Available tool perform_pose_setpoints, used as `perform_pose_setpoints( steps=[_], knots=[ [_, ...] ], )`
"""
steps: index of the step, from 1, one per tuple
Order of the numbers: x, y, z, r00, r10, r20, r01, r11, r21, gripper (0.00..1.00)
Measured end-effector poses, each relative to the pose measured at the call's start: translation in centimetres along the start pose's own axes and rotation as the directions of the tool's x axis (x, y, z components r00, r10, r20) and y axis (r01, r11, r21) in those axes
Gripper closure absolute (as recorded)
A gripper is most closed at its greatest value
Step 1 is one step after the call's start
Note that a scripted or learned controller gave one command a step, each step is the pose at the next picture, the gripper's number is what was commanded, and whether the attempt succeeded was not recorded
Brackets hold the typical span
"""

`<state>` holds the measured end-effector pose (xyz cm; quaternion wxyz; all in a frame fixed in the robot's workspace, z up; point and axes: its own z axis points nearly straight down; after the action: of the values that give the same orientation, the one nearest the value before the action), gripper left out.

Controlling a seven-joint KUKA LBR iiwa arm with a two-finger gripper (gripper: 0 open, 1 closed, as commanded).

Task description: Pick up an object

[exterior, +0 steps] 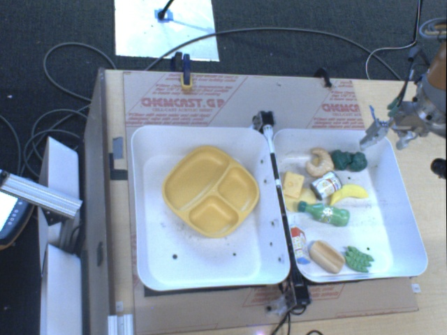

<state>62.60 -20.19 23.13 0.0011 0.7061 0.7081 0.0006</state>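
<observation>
Left bin (157, 257), frame centre-left: yellow divided plate (211, 190) inside. Right bin (408, 236), centre-right, holds toy food: cheese wedge (294, 185), croissant (320, 162), can (326, 185), broccoli (348, 160), banana (348, 193), green bottle (324, 213), hot dog (326, 256), small leafy green piece (358, 258). Gripper (390, 135) at upper right, above right bin's far corner; fingers spread, nothing between them.

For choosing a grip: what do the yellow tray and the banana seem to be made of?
Yellow tray: probably moulded plastic, smooth and matte, one even colour, rounded compartments. Banana: likely a plastic toy, uniform bright yellow; too small to be sure.
</observation>
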Motion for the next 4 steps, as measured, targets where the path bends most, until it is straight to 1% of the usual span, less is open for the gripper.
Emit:
perform_pose_setpoints(
  steps=[1, 2, 3, 4],
  knots=[
    [4.4, -0.6, 8.2, 1.0, -0.002, -0.001, 0.002, 1.0, 0.002, 0.0],
    [7.0, 4.1, 14.6, 1.0, -0.002, 0.0, 0.002, 1.0, -0.003, 0.0],
    [6.9, 4.4, 10.5, 1.0, -0.002, 0.0, 0.002, 1.0, -0.002, 0.0],
    [3.3, 0.7, 10.8, 1.0, 0.001, 0.001, -0.001, 1.0, 0.0, 0.0]
  ],
)
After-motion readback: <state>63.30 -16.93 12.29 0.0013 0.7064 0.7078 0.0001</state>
